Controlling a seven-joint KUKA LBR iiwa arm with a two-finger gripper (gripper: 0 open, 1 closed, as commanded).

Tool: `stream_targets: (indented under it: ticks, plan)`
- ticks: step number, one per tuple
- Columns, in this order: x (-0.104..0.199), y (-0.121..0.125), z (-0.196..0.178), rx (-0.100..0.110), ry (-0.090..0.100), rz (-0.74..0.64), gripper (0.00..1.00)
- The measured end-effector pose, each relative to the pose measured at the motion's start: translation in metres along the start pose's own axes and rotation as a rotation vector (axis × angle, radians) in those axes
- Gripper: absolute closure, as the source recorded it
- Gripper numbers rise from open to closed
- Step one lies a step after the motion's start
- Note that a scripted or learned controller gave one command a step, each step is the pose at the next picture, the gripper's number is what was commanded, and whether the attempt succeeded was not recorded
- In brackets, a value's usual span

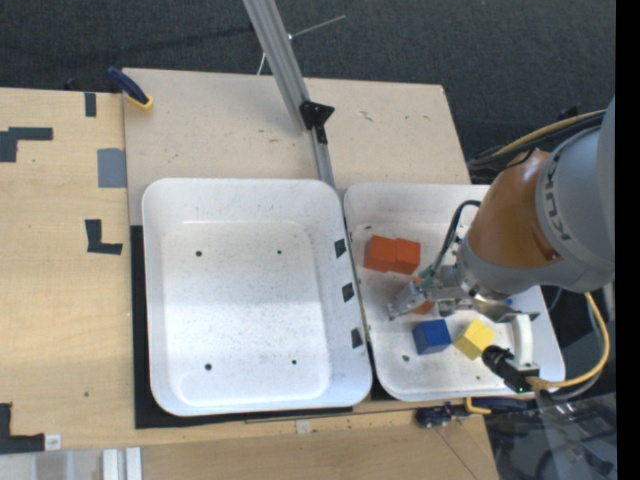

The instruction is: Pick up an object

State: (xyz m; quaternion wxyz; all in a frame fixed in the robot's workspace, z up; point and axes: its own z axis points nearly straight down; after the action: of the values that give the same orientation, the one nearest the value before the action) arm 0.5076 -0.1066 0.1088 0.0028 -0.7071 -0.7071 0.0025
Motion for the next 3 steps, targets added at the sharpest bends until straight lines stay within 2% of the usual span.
stream_targets:
  ticks: [1, 2, 3]
  plan:
    - [0.001, 0.001, -0.012, -0.003, 0.001, -0.002, 1.00]
    - [0.003, 0.004, -0.054, -0.010, -0.001, -0.001, 1.00]
    - [0.001, 0.004, -0.117, -0.013, -0.002, -0.002, 1.00]
